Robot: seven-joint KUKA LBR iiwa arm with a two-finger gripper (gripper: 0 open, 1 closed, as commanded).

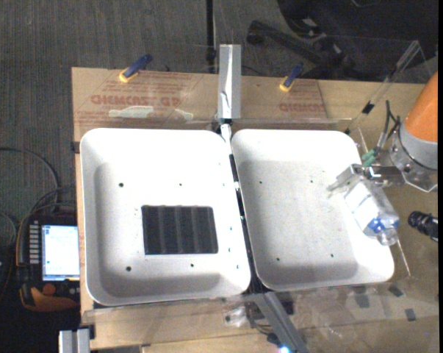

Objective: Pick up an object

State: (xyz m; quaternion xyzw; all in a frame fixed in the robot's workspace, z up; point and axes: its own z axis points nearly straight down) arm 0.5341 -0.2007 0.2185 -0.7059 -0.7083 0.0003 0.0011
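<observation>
Black ridged tray (179,229) in left bin (103,160); hand (353,176) over right bin (280,153), grip unclear.

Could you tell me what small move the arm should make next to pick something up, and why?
Probably steady the gripper and ease down over the clear plastic bottle lying at the right bin's right edge. It sits just below the gripper, so it looks closest; the dark ridged block lies in the left bin, much farther away.

Brown bench (170,98), two white bins side by side, left bin (103,197), right bin (294,197)
</observation>
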